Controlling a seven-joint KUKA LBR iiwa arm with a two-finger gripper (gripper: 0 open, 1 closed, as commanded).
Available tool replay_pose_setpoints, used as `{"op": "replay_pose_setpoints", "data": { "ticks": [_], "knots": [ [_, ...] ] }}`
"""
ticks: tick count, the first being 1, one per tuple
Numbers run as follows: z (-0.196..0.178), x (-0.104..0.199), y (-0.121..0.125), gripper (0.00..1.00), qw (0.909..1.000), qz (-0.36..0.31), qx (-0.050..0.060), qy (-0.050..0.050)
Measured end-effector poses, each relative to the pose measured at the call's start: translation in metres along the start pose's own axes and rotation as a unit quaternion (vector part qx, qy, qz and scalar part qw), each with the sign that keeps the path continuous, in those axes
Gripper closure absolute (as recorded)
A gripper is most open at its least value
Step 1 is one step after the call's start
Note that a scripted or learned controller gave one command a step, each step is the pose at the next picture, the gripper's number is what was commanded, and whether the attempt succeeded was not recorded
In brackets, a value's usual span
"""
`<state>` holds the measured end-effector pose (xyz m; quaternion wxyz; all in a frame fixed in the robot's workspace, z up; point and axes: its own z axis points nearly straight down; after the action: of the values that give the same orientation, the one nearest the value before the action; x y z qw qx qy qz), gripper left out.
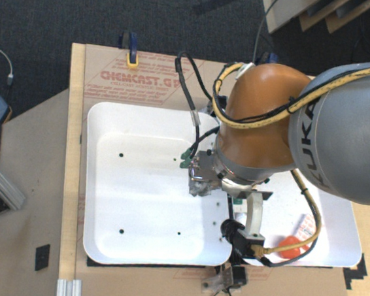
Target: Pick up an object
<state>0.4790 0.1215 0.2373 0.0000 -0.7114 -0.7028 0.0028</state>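
While one gripper (pixel 199 177), its grip not clear, is hanging over two bins (pixel 97 123), one orange thing (pixel 292 247) is lying near it.

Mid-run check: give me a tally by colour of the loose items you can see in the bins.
Orange rounded object: 1
White flat packet with red print: 1
Total: 2
Both lie in the shallow white bin on the view's right; the grey arm hides much of that bin, so more may be there.
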Motion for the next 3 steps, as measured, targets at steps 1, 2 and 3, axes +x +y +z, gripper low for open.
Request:
{"op": "replay_pose_setpoints", "data": {
  "ticks": [1,2,3],
  "knots": [
    [-0.028,-0.194,0.021,1.0,1.0,0.003,-0.004,-0.002],
    [-0.037,-0.183,0.021,1.0,1.0,-0.005,-0.004,0.001],
    [-0.047,-0.183,0.022,1.0,1.0,-0.005,-0.005,0.001]
  ]
}}
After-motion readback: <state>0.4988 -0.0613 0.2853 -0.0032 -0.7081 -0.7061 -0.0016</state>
